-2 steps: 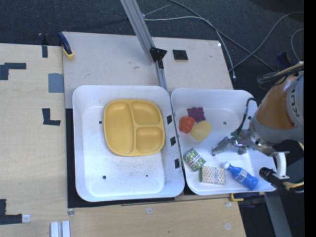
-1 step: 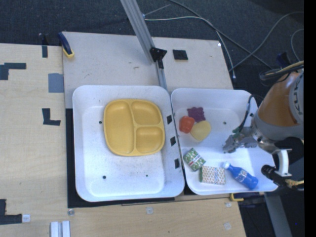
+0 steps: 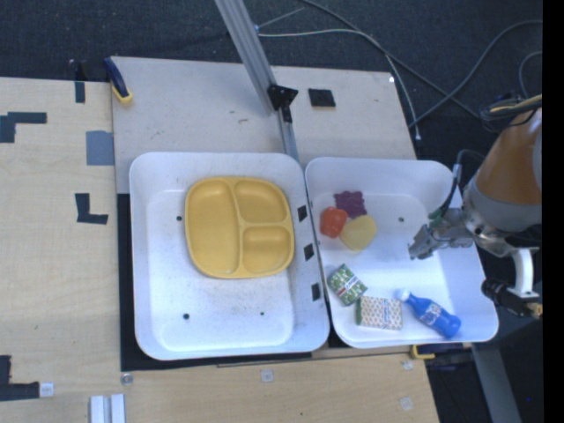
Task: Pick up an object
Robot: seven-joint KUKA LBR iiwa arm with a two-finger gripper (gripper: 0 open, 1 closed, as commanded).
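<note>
— Six objects sit in the right bin (image 3: 388,170); which one?
— My hand (image 3: 425,243), grip unreadable, hovers beside the yellow ball (image 3: 359,233). It may roll off, being round.

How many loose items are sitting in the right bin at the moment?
6. Purple grapes, an orange-red fruit and a yellow fruit cluster at upper left; a green packet, a small carton and a blue bottle lie along the near edge.
</note>
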